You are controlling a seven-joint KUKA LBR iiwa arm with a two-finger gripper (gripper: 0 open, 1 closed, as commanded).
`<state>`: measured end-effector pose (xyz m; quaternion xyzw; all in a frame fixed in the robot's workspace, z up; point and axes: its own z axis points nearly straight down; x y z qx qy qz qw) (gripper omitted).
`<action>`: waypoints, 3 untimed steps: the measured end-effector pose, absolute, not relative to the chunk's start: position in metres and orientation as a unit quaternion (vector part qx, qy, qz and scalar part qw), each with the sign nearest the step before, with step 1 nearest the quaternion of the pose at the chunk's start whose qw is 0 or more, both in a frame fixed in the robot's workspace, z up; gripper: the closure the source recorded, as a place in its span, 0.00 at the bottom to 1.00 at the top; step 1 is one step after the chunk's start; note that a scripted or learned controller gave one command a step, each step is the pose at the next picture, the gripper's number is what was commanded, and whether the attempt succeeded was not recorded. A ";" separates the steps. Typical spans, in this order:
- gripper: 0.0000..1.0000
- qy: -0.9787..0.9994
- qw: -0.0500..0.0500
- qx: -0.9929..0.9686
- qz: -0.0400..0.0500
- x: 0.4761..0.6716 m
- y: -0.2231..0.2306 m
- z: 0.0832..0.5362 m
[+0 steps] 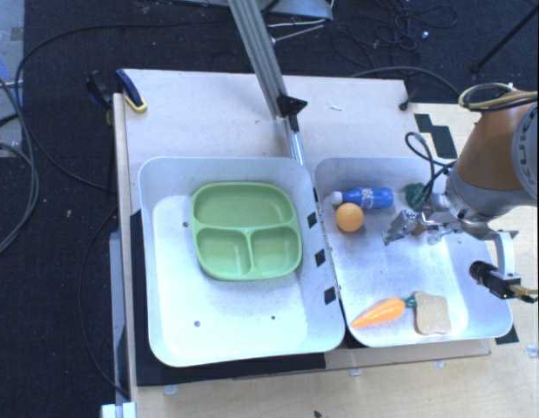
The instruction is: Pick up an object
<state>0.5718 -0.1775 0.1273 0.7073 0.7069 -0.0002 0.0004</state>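
Gripper point(400, 230) — fingers apart, holding nothing — beside orange ball point(349, 218) and blue bottle point(371, 198).

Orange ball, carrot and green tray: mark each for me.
orange ball point(349, 218), camera view, centre of the ball.
carrot point(379, 313), camera view, middle of its orange body.
green tray point(243, 205), camera view, floor of its large compartment.

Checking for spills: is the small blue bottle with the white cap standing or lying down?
Lying down: the blue bottle rests lengthwise on the right bin's floor.
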 end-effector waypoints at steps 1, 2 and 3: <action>1.00 0.707 0.001 0.707 0.000 0.572 -0.177 0.137; 1.00 0.708 0.001 0.707 0.000 0.569 -0.176 0.198; 1.00 0.708 0.002 0.706 0.000 0.571 -0.177 0.259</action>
